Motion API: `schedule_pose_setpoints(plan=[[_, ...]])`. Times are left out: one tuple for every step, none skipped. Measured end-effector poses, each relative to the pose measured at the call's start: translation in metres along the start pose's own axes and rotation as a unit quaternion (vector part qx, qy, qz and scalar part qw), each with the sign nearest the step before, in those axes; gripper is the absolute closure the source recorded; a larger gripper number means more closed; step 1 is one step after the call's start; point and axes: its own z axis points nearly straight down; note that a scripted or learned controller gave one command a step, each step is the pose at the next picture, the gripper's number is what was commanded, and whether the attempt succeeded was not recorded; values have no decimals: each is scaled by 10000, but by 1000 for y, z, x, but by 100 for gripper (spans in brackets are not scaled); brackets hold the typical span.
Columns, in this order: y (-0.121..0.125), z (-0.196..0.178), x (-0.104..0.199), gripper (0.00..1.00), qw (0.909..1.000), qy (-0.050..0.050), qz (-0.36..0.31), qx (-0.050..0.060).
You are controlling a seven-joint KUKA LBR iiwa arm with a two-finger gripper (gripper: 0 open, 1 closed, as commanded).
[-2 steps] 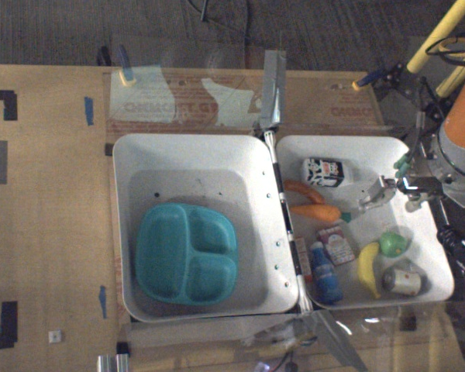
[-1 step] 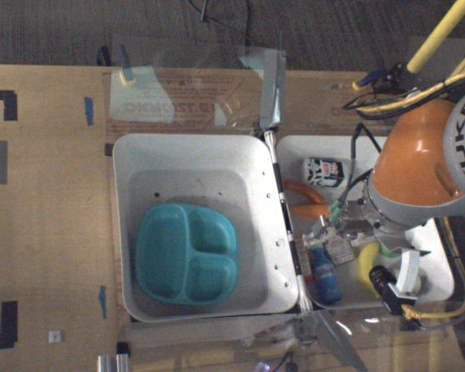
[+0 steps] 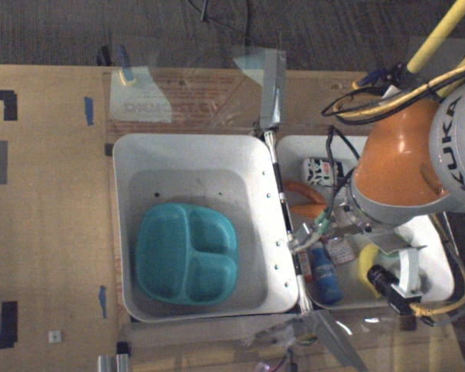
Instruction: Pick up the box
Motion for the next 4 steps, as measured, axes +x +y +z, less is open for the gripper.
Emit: schedule_pose_setpoints(plan=[[-19, -7, -72, 0, 10000, -14, -80, -16], [15, 100, -93, 0, 9904, -22, -1383, -42], [9, 4, -63, 0, 9898, -8, -1425, -13], [9, -6, -65, 100, 9902, -21, -1398, -33]])
